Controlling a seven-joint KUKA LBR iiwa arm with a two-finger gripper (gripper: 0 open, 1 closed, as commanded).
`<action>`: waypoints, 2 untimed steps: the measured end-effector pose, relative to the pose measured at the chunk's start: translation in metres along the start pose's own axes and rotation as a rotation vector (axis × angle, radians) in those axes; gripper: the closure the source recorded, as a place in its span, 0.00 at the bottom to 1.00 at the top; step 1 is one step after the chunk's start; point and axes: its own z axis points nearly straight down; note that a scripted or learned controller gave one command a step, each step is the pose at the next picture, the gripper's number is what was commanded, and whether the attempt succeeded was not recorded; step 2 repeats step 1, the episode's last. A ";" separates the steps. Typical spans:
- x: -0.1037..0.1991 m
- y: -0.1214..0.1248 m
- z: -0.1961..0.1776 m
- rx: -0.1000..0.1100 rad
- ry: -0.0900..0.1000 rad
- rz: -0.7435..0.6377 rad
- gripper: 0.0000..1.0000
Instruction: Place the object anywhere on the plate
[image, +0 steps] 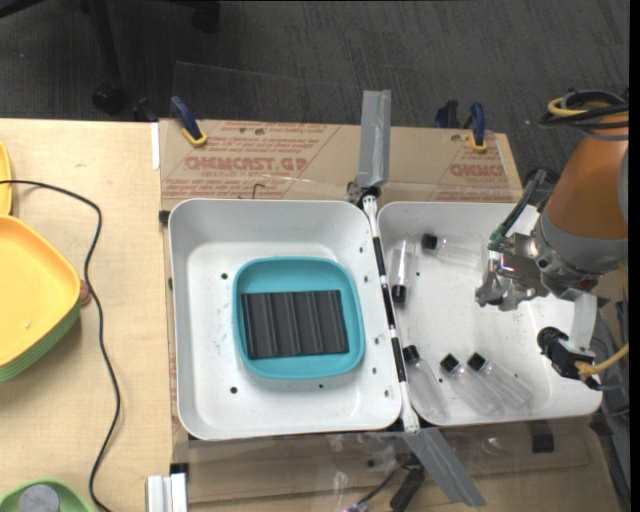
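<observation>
Red print on brown cardboard sheet (300, 160) behind left bin: large word looks like "CHEMCAST GP", last letters unclear. Smaller red lines above and below it, too small to read. Same red print on cardboard (490, 165) behind right bin, partly hidden, unreadable. No other legible text, numbers or signs.

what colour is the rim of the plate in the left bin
Teal rim of the rectangular plate with dark grey ridged centre, in the camera view.

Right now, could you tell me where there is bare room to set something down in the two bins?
Left bin: only a bare white border around the teal plate; its dark ribbed centre is free. Right bin: the middle floor is bare, between the clear tubes and the end effector; its lower part is crowded.
</observation>
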 end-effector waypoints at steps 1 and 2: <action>0.000 0.000 0.000 0.000 0.000 0.000 0.00; 0.000 0.000 0.000 0.000 0.000 0.000 0.00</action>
